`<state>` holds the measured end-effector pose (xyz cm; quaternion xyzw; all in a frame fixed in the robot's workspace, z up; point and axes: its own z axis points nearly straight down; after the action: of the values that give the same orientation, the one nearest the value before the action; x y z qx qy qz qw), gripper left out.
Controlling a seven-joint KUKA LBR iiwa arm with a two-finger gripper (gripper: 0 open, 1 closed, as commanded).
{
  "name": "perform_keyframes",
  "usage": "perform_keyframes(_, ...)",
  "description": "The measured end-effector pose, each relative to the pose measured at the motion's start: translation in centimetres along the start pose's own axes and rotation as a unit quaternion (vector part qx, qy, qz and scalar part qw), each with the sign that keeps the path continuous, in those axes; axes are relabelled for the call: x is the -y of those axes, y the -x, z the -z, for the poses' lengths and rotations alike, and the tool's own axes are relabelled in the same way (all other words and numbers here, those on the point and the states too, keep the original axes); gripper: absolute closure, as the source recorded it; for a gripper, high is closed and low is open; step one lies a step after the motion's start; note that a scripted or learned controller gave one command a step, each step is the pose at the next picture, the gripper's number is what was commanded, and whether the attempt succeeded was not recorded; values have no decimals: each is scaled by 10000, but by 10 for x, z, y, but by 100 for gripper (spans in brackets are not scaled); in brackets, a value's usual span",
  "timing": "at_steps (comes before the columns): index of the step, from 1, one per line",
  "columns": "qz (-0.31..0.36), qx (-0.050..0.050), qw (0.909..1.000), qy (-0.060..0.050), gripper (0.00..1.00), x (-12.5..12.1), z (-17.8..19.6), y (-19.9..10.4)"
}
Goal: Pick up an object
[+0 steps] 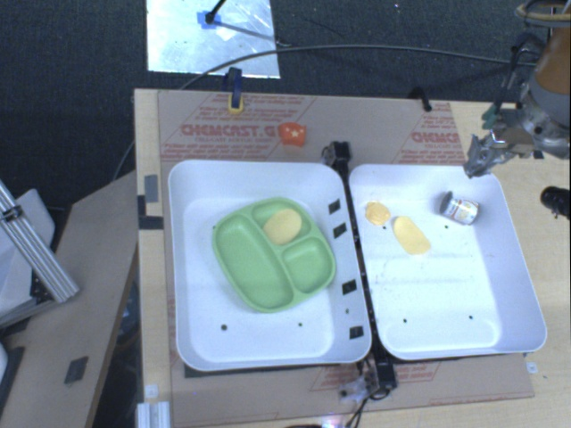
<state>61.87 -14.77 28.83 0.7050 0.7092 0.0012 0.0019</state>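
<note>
Silver and white, a small can [460, 209] lies on its side in the right bin [464, 328], near that bin's far right corner. Just left of it, on the same white floor, sit two yellow pieces — a small round one [378, 213] and a longer oval one [411, 235] — close together but apart from the can.

The hand [482, 161] hangs above the far rim of the right bin, up and to the right of the can and not touching it. Nothing sits between its fingers; whether they are spread or closed I cannot tell at this angle.

The left bin [205, 328] holds a green divided plate [259, 270], set at a tilt, with a pale yellow lump [284, 226] in its far compartment. The two bins meet along a dark strip of clips [350, 257].

Both rest on a brown board [205, 119] covering the surface — an orange object [292, 134] lies on that board just beyond the left bin.
</note>
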Motion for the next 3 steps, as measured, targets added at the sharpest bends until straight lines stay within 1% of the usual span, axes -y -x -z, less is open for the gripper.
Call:
perform_keyframes(2, 17, -10, 10000, -15, 100, -5, -5, -94)
perform_keyframes(3, 21, -12, 10000, -14, 100, -2, -14, -155)
